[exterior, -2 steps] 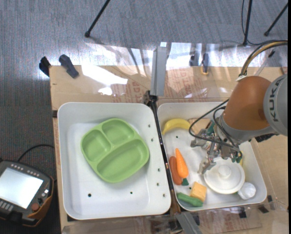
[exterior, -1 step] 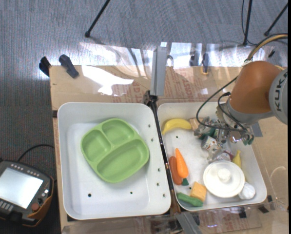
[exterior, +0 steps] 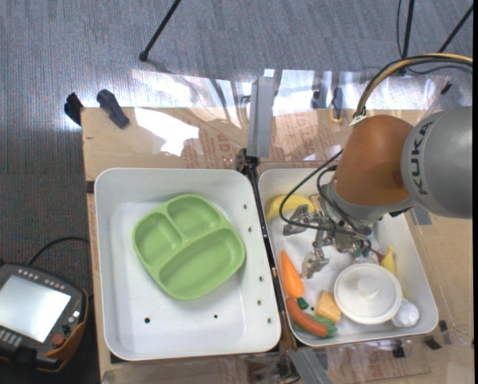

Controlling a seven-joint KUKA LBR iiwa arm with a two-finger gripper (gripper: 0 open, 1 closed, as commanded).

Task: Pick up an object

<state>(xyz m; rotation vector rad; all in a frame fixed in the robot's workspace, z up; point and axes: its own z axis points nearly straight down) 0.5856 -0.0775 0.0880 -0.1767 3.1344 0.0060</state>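
Observation:
My gripper (exterior: 307, 242) hangs low over the middle of the right bin (exterior: 425, 294), under the orange wrist band. It is open, and I see nothing between its fingers. One fingertip (exterior: 311, 264) is just right of an orange carrot (exterior: 291, 274). The other fingertip is near a yellow banana-shaped toy (exterior: 283, 206) at the bin's back left. In front lie a red and green pepper-like toy (exterior: 309, 320), a yellow cheese wedge (exterior: 328, 305) and a white lidded cup (exterior: 368, 293).
The left bin (exterior: 118, 310) holds a green divided plate (exterior: 189, 245). A small yellow piece (exterior: 390, 260) and a white knob-like item (exterior: 407, 314) sit by the right bin's right wall. A metal post (exterior: 260, 122) stands behind the bins. A teach pendant (exterior: 30, 314) lies on the floor at left.

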